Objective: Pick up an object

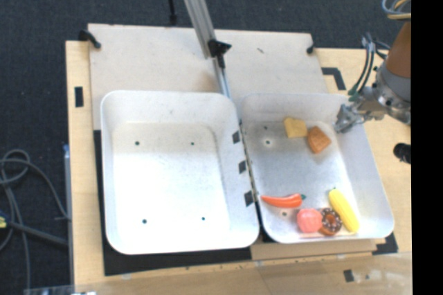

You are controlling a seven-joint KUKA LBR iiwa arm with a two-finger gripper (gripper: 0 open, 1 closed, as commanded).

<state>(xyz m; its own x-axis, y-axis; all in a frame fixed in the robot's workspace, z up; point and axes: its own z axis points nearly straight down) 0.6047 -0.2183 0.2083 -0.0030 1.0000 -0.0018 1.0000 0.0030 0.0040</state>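
The right bin (360,169) holds several small items. A pale yellow chunk (295,127) and an orange-brown lump (318,140) lie near its far side. Along its near side sit a red-orange chili pepper (282,201), a pink round piece (309,220), a dark sprinkled doughnut (331,221) and a yellow banana-like piece (343,209). My gripper (346,118) hangs over the bin's far right rim, just right of the orange-brown lump. Nothing shows between its fingers.
The left bin (111,148) lies beside the right one. A slanted metal pole (197,6) rises from the bench behind the bins. Cables (367,72) trail by the arm at the right. Black brackets mark the board's corners.
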